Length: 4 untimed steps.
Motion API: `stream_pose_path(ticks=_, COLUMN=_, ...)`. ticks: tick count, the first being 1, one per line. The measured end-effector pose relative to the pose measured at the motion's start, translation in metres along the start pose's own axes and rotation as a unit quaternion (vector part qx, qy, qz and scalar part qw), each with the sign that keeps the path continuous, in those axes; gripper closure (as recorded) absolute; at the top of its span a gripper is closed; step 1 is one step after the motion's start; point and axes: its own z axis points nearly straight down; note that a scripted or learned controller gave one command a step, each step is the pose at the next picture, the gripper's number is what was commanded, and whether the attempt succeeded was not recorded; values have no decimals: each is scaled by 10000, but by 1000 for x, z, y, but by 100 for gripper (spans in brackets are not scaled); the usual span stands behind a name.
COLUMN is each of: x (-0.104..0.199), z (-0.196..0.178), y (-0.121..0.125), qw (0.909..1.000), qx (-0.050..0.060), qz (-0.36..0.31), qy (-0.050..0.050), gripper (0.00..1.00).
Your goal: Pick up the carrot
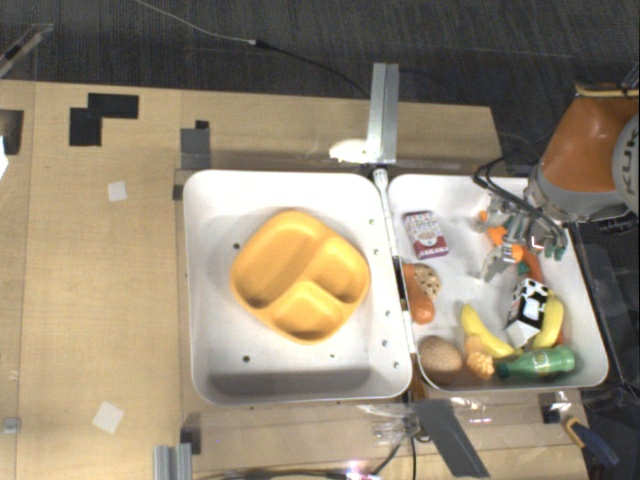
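Carrot (527, 261), an orange stub of it, sits in the right bin (455, 196) up near the far right side, directly under the gripper (512, 251). The metal fingers come down around it, one to its left and one over its right, and the orange shows between them; whether they are actually pinching it or only straddling it, I cannot tell from here. A second bit of orange shows just left of the gripper body at about the same height.

Just below the carrot lies a small black-and-white carton (527, 303), tilted, touching a yellow banana (549, 323) on its right. Another banana (483, 333) curves to the left of that, and a green bottle (538, 364) lies on its side along the near edge of the bin. At the near left corner is a brown potato-like lump (438, 354) with a small orange piece (479, 365) beside it. Along the bin's left wall stand a red-and-white packet (424, 234), a speckled cookie (426, 280) and a red-orange sausage shape (422, 308).

The arm (585, 153), with its orange band, reaches in from the right. The left bin (210, 268) holds a yellow divided plate (300, 274) near its middle. Both bins rest on the pale wooden worktop (90, 298).
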Motion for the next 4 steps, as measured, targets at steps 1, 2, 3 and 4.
stream_pose_path(ticks=1, x=24, z=0, y=44, qw=9975, qx=-3, qz=-702, qy=-1, gripper=0)
stream_pose_path(ticks=2, x=48, z=-28, y=49, qw=10000, qx=-3, qz=75, qy=15, gripper=0)
stream_pose_path(ticks=3, x=12, z=0, y=67, qw=10000, qx=-1, qz=-10, qy=-7, gripper=0)
stream_pose_path(ticks=4, x=54, z=-43, y=61, qw=9802, qx=2, qz=1980, qy=7, gripper=0)
